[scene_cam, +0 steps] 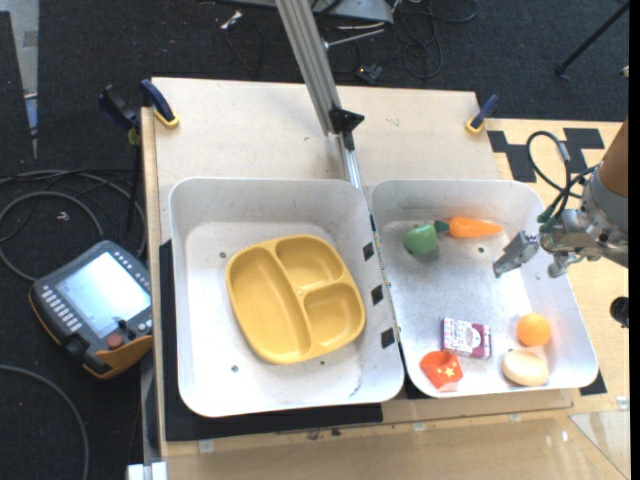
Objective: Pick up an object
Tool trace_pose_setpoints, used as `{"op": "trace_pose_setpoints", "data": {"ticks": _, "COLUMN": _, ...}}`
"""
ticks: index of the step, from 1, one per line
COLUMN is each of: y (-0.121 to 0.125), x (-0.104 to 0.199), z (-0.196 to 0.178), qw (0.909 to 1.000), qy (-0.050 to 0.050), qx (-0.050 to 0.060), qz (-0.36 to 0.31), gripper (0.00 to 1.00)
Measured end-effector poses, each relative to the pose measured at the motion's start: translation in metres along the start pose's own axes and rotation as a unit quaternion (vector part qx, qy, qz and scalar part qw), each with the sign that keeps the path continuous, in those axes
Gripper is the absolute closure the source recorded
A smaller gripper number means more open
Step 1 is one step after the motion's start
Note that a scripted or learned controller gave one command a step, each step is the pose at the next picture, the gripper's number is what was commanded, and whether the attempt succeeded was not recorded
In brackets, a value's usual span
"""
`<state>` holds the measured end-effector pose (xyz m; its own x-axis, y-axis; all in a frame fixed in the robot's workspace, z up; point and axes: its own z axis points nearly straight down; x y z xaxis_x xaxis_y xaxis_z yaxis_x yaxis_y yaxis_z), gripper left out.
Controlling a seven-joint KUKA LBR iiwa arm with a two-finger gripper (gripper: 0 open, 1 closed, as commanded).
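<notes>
At the frame's right edge the pincer (524,252) hangs over the right bin (395,268), whether wide or narrow I cannot tell, nothing visibly in it, with the carrot (473,227) just upper-left of it

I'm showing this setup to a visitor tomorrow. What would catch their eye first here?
Probably the big yellow divided plate, alone in the left bin. Next, the bright toy food scattered in the right bin: an orange carrot beside a green pepper at the back, and an orange ball near the front. The gripper hangs above that bin's right side.
</notes>
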<state>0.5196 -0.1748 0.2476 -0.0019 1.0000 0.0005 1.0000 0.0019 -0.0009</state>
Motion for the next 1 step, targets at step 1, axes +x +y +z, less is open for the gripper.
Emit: {"op": "trace_pose_setpoints", "data": {"ticks": 1, "y": 0.0000, "x": -0.0001, "z": -0.0001, "qw": 1.0000, "qy": 0.000, "qx": 0.000, "qz": 0.001, "gripper": 0.00}}
